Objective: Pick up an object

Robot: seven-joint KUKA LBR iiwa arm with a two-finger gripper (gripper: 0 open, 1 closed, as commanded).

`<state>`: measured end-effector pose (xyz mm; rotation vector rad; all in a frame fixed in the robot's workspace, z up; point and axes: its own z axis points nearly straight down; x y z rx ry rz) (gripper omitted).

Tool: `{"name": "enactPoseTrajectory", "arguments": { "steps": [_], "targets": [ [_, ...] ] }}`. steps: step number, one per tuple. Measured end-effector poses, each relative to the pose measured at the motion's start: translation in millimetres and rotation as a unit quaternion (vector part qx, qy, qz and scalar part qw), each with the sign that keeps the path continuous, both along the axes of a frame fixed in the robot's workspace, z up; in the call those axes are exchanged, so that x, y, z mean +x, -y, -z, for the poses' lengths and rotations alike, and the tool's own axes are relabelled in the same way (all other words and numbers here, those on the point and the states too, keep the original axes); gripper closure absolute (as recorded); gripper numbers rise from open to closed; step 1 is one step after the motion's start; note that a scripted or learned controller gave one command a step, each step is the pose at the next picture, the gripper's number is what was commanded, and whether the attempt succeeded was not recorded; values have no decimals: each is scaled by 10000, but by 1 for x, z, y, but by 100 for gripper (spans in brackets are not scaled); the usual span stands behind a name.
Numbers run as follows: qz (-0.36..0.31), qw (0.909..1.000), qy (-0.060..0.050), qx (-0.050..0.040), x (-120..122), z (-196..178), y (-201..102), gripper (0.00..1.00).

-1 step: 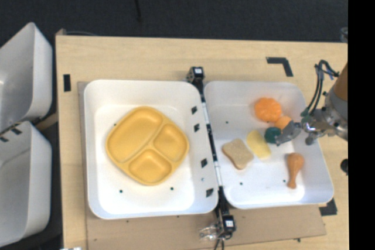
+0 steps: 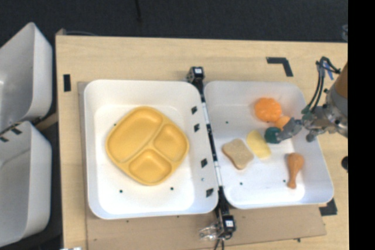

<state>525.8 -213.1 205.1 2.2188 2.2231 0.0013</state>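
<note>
Objects: an orange piece [image 2: 268, 109], yellow piece [image 2: 258, 144], bread slice [image 2: 238, 153] and drumstick [image 2: 294, 168] lay in my right bin [image 2: 234, 190].
Gripper [image 2: 285, 129]: it hung beside a teal piece [image 2: 272, 135]; whether it touched or gripped anything, I couldn't tell.
Left bin [image 2: 99, 196]: it held a yellow divided plate [image 2: 147, 144].

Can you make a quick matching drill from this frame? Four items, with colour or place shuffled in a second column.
Column 1:
1. divided plate
2. bread slice
3. drumstick
4. round orange piece

Column 2:
A. nearest the right bin's upper rim
B. yellow, in the left bin
C. tan, just left of the pale yellow piece
D. near the right bin's right wall, below the end effector

Pairs: 1-B, 2-C, 3-D, 4-A
</note>
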Motion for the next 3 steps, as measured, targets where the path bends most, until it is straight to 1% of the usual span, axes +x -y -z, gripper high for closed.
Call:
{"name": "enactPoseTrajectory", "arguments": {
  "steps": [1,2,3],
  "targets": [
    [9,10000,-23,-6,3,57,-8,0],
    [24,10000,-21,-10,2,107,-6,0],
    [43,10000,14,-8,4,94,-6,100]
  ]
}}
